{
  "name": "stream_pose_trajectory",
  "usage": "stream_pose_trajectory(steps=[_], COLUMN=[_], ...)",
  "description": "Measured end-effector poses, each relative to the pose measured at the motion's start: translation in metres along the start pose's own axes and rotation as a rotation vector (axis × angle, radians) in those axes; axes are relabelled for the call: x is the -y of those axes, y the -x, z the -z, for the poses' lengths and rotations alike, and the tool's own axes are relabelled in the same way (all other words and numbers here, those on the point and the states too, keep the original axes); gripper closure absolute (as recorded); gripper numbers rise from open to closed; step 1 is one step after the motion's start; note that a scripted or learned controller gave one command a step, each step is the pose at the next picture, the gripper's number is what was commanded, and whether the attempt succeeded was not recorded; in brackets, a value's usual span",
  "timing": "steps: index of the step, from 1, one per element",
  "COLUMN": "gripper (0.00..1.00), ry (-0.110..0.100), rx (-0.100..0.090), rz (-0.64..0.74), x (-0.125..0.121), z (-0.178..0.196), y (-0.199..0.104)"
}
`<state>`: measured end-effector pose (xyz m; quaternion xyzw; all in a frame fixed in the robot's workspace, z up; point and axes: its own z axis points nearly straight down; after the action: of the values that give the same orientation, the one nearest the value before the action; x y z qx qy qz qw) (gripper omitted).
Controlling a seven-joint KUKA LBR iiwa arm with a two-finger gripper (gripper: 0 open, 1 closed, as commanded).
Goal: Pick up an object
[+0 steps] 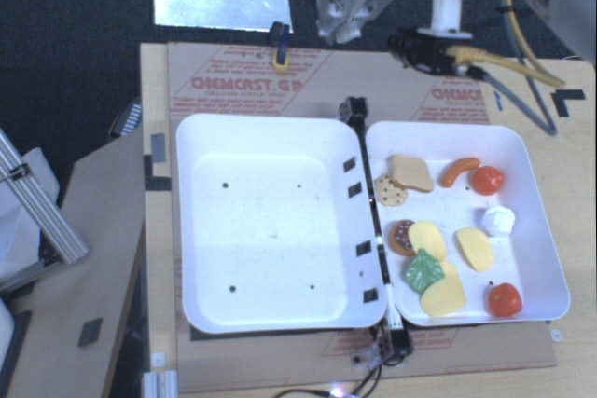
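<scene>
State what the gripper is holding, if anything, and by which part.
Nothing is held. The gripper hangs above the bench's far edge, nothing between its fingers, while the toy food, such as the bread slice, lies in the right bin.

The tool [343, 14] is hanging behind both bins, above the far edge of the surface [242, 75]. Nearer the camera than the tool, the left bin [191, 228] and the right bin [536, 200] are sitting side by side, touching along a middle seam. In the right bin, a slice of bread [411, 172] is lying closest to the tool, with a cookie [390, 192] just before it. A sausage [459, 171] and a tomato [487, 180] are lying to the right of the bread. A leaf [424, 271] is resting on a chip [443, 294] toward the front, and a second tomato [505, 298] is sitting farthest from the tool.
</scene>
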<state>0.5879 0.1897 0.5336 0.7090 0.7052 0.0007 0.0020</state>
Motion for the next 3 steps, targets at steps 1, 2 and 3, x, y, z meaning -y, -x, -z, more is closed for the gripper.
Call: stream_pose_trajectory(steps=[1,2,3], gripper=[1.00,1.00,1.00], ry=[-0.018,0.012,-0.011], rx=[0.001,-0.010,0.002], rz=[0.014,0.010,0.005], x=[0.056,0.061,0.016], z=[-0.132,0.011,-0.094], y=[-0.047,-0.044,-0.044])
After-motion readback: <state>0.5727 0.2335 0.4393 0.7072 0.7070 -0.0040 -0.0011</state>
